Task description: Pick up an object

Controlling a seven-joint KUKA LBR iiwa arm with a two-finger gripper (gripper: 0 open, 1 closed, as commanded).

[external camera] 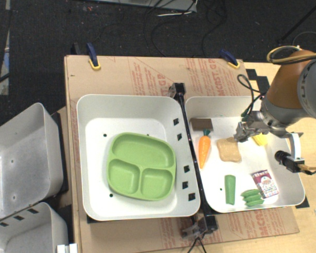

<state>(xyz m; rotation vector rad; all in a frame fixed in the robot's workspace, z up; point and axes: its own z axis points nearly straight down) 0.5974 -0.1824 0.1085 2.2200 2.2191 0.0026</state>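
The right bin (221,112) holds several small things: an orange carrot (204,150), a tan toast slice (229,151), a brown block (200,124), a green stick (229,188), a green pea pod (251,196), and a pink and white box (265,183). A yellow piece (260,139) lies partly under the arm. My gripper (244,132) hangs low over the bin's upper middle, just above and right of the toast slice. Its tip is small and dark against the bin.
The left bin (84,141) carries a green divided plate (141,166). A black divider (187,136) runs between the bins. The arm's orange band (284,83) and cables cover the right bin's far right corner. Two grey tubs (21,157) stand left of the bench.
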